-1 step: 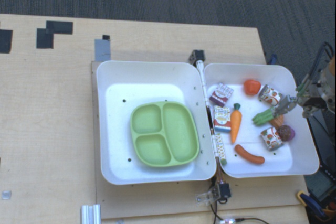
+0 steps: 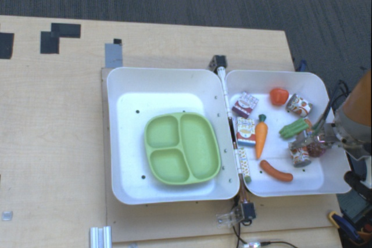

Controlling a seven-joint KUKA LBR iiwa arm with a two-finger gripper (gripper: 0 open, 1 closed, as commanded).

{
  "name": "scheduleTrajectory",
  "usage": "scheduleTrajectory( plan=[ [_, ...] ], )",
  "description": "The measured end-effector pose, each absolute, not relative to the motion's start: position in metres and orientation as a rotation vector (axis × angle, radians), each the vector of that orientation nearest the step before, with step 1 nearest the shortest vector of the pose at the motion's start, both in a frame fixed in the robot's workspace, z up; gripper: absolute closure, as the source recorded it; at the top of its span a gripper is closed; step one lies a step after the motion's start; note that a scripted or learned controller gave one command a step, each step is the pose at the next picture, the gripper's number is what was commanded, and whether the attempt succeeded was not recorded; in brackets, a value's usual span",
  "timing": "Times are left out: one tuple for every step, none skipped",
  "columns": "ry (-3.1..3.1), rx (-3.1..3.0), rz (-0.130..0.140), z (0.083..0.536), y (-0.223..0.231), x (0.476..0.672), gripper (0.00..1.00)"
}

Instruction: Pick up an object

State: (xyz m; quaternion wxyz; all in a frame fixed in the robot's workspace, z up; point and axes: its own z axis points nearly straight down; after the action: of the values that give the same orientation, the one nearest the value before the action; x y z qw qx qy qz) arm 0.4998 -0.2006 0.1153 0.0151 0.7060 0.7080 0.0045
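You have one view, from above. The arm (image 2: 356, 107) comes in at the right edge, and its gripper (image 2: 307, 141) sits low in the right bin (image 2: 317, 183), near that bin's right wall. You cannot tell how far apart its fingers are, nor whether it has anything in its hold; the metal parts blur into the clutter there. Right at the gripper lie a dark red item (image 2: 317, 150) and a small printed pack (image 2: 299, 156), with a green pepper (image 2: 295, 127) just above. Further up you see a tomato (image 2: 279, 96) and a can (image 2: 299, 105). Toward the bin's left lie a carrot (image 2: 261, 135) (pointing downward), a sausage (image 2: 276, 171) and some small boxes (image 2: 245, 130). The left bin (image 2: 125, 125) holds a green tray (image 2: 182, 148) with three compartments.
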Motion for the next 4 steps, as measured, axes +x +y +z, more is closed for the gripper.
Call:
scheduleTrajectory(
  plan=[
    [2.194,2.192,0.02,0.112,-0.181,0.501,0.0],
    [2.193,2.179,0.039,0.128,-0.178,0.507,1.0],
    [2.197,2.184,0.032,0.124,-0.178,0.505,0.0],
    [2.221,2.214,0.007,0.086,-0.112,0.489,0.0]
  ],
)
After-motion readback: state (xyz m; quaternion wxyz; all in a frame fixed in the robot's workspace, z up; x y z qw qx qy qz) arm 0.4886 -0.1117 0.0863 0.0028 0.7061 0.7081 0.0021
